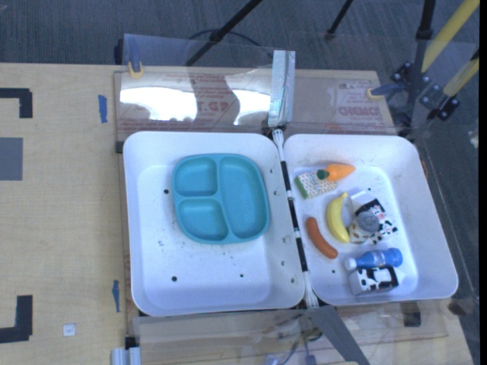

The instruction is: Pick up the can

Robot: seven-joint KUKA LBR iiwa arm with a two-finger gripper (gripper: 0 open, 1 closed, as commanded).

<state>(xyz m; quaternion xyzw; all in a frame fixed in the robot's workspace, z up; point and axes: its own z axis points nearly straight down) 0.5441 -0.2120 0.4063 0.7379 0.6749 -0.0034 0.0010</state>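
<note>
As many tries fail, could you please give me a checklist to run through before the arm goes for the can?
1. Can found, in the right bin: ok.
2. Nothing lying over the can: ok.
3. Room beside the can: not ok; the banana lies close against it on the side toward the left bin.
4. Can standing upright: cannot tell.
5. Gap to the blue-capped bottle in front: cannot tell.
</note>
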